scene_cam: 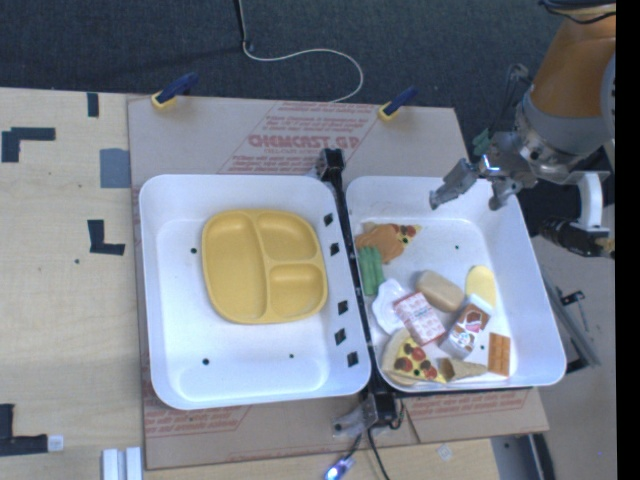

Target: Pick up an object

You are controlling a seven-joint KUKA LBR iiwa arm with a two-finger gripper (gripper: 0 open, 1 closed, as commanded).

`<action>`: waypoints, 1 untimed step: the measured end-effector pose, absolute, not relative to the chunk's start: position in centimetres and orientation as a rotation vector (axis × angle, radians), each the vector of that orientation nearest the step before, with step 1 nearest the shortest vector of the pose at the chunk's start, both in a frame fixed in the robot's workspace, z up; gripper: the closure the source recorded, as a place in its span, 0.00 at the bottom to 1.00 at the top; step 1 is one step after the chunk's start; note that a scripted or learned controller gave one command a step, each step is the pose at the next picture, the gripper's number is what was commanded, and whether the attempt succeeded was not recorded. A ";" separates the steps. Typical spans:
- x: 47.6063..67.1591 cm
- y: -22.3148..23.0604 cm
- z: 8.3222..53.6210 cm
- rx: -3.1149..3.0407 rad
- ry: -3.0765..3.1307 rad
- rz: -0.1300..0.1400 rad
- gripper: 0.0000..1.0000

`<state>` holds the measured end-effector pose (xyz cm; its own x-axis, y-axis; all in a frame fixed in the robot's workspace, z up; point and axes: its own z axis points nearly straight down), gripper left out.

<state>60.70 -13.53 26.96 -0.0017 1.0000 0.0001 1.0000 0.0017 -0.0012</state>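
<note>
Camera view from above: the gripper [472, 190] is seen with its two fingers spread wide apart and nothing between them, held above the far right corner of the right bin [520, 230]. Bare white floor lies directly beneath it. The things to be picked are well apart from it, crowded toward the near half of that bin: a slice of pizza [416, 359] at the near edge, a white packet [419, 315] with red print just beyond it, a tan block [441, 291], a yellow piece [482, 286] and a small orange cracker [499, 354]. A brown flat piece [385, 239] and a green stick [370, 269] are set against the divider. The left bin [165, 268] carries a yellow tray [264, 266].

For a clean pick, a thing standing free should be chosen, likely the brown piece or the yellow one, and the fingers brought down on either side of it, away from the wall.

Much in the pile is overlapped, so edges there cannot be told apart. The upper arm is cut off at the frame's edge.
</note>
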 end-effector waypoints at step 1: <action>60.7 -13.5 28.0 -2.217 -2.224 0.001 1.00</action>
